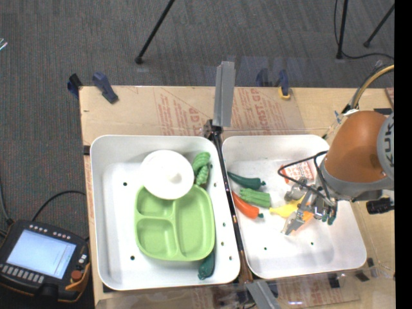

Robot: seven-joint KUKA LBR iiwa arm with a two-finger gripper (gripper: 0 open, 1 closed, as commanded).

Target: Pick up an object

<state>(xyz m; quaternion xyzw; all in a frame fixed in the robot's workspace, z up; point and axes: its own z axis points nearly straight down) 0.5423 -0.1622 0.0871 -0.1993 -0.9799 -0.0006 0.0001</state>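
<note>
At the near left corner, on the floor, lies a teach pendant (pixel 42 257) with a lit screen. On the bench (pixel 161 111) two white bins stand side by side. In the left bin (pixel 106 237) a dark green piece (pixel 206 267) lies at the near edge, touching the near right corner of a light green divided tray (pixel 174 224). A white round bowl (pixel 167 174) sits on the far left part of this tray, and a green ridged toy vegetable (pixel 202 167) lies just beside the bowl on its right, against the wall between the bins.

In the right bin (pixel 302 256) the hand (pixel 308 215) hangs low over the middle of the floor, coming from the right below the orange band (pixel 354 153) of the arm. A small orange piece (pixel 293 226) shows at its tips, but I cannot tell if the fingers are closed on it or how wide they stand. A yellow piece (pixel 283 210) lies just left of the hand. More to the left lie an orange-red pepper (pixel 246 206), a light green vegetable (pixel 256 197) and, a little farther, a dark green pepper (pixel 246 181), all close together near the dividing wall.

Behind the bins a grey upright post (pixel 224 98) stands at the middle of the bench, and blue clamps (pixel 104 87) hold its far edge
</note>
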